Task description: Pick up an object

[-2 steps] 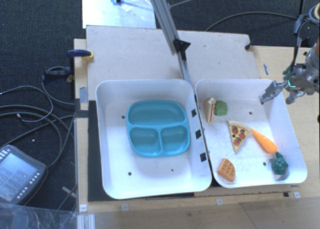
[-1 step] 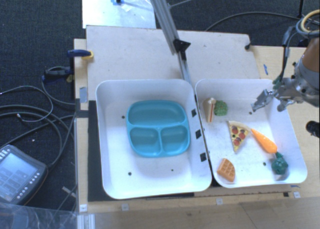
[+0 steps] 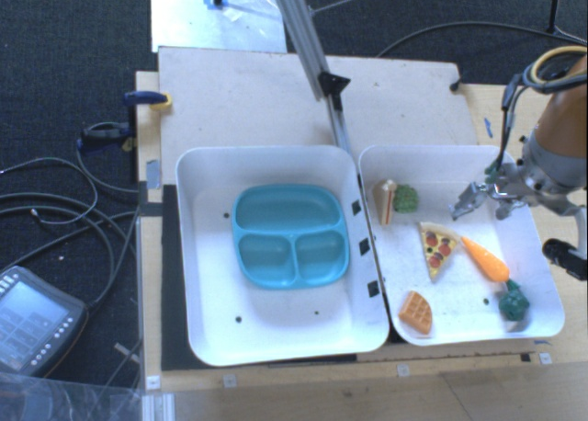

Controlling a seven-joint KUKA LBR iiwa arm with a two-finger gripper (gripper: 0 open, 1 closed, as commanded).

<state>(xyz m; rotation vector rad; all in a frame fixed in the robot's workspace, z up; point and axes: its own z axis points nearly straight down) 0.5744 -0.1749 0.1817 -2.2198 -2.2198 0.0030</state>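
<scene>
Carrot [image 3: 485, 259], pizza slice [image 3: 438, 248] and waffle [image 3: 415, 312] lie in the right bin [image 3: 544, 318]; jaws [image 3: 469, 200] hang released, grasping nothing.

Light was even and bright overhead; the white bins [image 3: 276, 336] glared faintly, shadows stayed soft, the frame slightly grainy

The right bin [image 3: 551, 254] is crowded: around the pizza slice [image 3: 438, 248] lie a carrot [image 3: 486, 258] just right, a waffle [image 3: 415, 312] below, and a hot dog [image 3: 387, 201] above-left (broccoli [image 3: 405, 197] beside it). Bare floor lies above the pizza slice.
</scene>
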